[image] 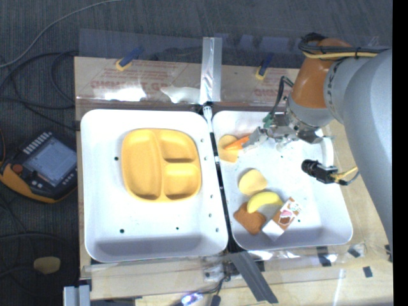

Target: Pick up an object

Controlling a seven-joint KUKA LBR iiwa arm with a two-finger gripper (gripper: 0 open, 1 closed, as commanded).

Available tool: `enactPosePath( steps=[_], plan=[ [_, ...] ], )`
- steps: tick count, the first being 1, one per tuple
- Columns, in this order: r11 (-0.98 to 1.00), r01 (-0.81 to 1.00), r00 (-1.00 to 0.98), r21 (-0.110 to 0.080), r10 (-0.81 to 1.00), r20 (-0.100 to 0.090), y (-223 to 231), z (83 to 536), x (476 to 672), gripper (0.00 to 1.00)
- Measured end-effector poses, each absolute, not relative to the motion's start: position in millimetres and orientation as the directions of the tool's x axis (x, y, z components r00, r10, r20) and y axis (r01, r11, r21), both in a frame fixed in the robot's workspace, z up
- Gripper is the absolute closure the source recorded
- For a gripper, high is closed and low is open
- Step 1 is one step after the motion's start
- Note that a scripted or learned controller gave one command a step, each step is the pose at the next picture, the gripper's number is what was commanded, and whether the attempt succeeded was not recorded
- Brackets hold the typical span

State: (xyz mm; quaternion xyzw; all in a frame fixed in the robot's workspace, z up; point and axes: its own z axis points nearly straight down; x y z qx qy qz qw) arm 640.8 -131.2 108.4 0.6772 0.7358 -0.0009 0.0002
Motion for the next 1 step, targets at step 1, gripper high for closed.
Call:
enactPosePath(
  steps=[1],
  plan=[
    [0.344, 0.939, -0.344, 0.011, 0.939, -0.007, -102.6, 90.5, 558.6, 0.0]
  ],
)
